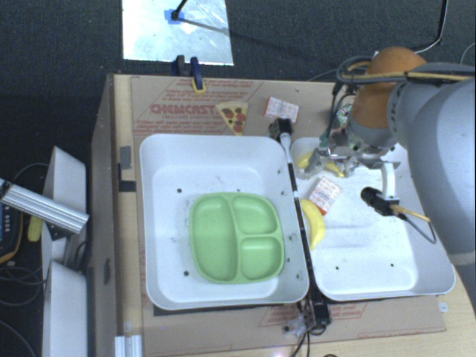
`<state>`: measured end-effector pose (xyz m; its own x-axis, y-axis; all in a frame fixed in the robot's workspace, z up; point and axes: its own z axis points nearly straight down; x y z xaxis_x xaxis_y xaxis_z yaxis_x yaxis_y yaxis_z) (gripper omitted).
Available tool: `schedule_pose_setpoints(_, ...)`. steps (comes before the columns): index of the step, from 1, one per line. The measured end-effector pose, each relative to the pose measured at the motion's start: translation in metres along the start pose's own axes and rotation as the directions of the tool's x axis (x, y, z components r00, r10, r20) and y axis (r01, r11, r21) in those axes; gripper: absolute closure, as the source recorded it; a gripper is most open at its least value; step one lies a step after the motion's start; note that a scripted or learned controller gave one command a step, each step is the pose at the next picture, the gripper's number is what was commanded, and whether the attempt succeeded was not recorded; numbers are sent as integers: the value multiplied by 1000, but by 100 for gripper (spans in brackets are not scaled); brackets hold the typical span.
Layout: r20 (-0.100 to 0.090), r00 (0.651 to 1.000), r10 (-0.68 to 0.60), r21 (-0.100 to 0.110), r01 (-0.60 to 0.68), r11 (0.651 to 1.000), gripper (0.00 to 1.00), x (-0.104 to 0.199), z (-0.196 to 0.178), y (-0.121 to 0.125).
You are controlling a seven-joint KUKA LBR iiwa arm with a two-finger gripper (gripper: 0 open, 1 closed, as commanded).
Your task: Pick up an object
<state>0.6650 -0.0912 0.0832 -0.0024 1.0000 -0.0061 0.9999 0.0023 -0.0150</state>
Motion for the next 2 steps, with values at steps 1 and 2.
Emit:
schedule_pose_setpoints(1, 0, 1000, 0, 0, 0, 1000, 0, 0, 0, 0)
schedule_pose_setpoints(2, 0, 1000, 0, 0, 0, 1000, 0, 3, 0, 0)
